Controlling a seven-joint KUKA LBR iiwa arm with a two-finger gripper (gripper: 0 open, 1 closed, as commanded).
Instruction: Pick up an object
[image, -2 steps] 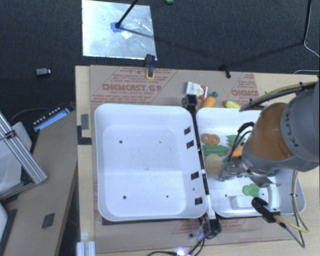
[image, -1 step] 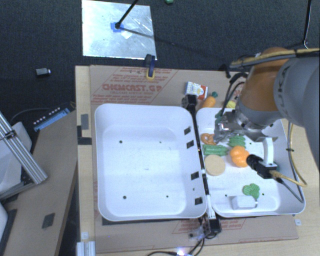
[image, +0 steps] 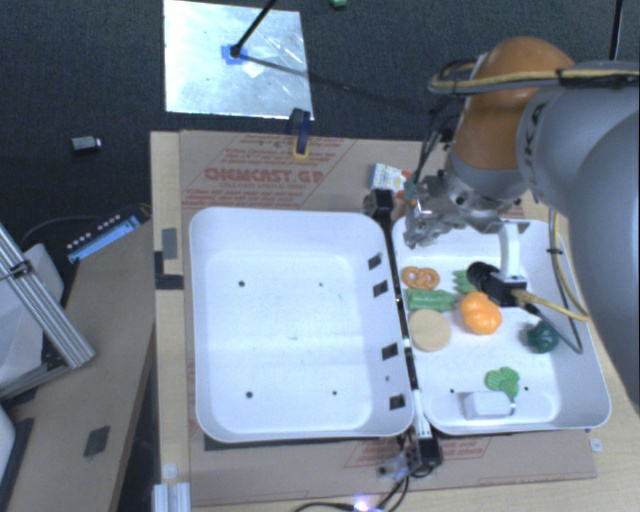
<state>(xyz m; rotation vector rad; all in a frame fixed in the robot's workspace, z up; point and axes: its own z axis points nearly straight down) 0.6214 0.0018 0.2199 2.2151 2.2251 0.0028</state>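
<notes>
Orange fruit (image: 480, 314) is lying in the right bin (image: 580, 400), well below the gripper (image: 428, 232); jaw state is unreadable.

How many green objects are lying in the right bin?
4: a pea pod beside the pretzel, a leafy piece left of the orange fruit, a dark green item near the right wall, and a broccoli-like piece near the front. The arm may hide more.
</notes>
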